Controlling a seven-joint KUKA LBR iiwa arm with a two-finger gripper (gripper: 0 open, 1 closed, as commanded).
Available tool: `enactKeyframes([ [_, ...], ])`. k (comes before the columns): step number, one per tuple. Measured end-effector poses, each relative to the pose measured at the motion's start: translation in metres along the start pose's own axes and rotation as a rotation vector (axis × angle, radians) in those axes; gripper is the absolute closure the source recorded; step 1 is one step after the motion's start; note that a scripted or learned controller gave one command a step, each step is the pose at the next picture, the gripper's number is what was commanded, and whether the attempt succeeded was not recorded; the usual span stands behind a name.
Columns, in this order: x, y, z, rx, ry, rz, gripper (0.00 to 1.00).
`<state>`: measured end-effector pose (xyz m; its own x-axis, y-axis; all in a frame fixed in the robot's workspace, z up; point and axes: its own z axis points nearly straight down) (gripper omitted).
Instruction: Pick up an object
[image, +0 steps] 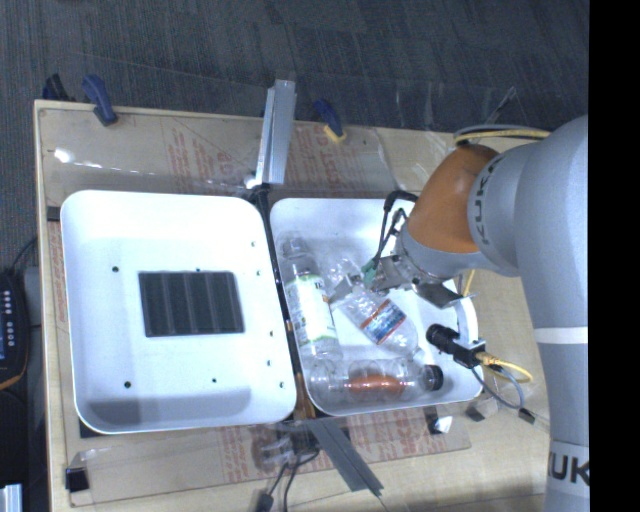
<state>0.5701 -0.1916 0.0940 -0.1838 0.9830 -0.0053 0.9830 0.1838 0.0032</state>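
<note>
Camera view, nearest edge first: a clear bottle (370, 380) with a reddish band lies sideways along the right bin's (330, 215) front wall. Beyond it, a red-and-blue-labelled bottle (378, 322) slants and a white-labelled bottle (308, 305) lies lengthwise. The jaws (385, 272) hover over them; their spread cannot be told.

The grey arm (545, 250) is reaching in from the right (orange band uppermost), its gripper (385, 275) pointing down-left at mid-frame.
</note>
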Motion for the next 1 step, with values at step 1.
enactKeyframes([
  [1, -0.0006, 0.0019, -0.0118, -0.004, -0.002, -0.004, 1.00],
])
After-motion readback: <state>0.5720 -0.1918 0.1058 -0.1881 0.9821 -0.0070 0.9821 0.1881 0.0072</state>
